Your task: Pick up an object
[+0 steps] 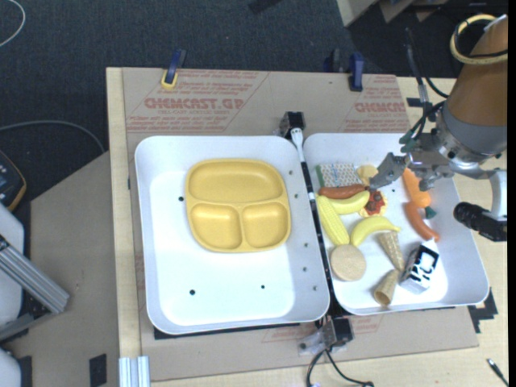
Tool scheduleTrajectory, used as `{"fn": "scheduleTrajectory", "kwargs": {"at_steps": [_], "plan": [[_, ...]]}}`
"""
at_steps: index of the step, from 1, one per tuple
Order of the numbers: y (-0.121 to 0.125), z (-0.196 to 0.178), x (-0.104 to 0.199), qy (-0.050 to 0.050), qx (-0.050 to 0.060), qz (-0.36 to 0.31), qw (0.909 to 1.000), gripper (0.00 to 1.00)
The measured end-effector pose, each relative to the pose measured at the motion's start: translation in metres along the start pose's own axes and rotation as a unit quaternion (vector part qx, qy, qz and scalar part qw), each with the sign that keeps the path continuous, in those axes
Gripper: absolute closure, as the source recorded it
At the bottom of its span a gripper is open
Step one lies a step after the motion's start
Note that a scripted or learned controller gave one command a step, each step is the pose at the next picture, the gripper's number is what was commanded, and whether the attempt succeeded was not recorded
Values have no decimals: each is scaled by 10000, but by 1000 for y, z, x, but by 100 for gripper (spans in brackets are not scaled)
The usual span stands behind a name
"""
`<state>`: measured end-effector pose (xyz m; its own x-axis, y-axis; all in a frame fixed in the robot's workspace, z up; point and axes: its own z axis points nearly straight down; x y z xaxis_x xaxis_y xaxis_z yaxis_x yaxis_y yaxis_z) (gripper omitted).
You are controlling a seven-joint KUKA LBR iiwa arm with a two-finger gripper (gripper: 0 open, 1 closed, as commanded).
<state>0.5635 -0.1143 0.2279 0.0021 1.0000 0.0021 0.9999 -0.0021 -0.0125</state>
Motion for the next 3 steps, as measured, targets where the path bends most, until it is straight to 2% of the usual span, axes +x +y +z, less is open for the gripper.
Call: {"fn": "scheduleTrajectory", "kwargs": {"at_steps": [1,2,3], "plan": [[2,-6,0,-8,-61,-12,10000,0],[2,57,-3,-2,-25,-7,10000,0],[2,100,-4,0,-30,-8,10000,0]]}}
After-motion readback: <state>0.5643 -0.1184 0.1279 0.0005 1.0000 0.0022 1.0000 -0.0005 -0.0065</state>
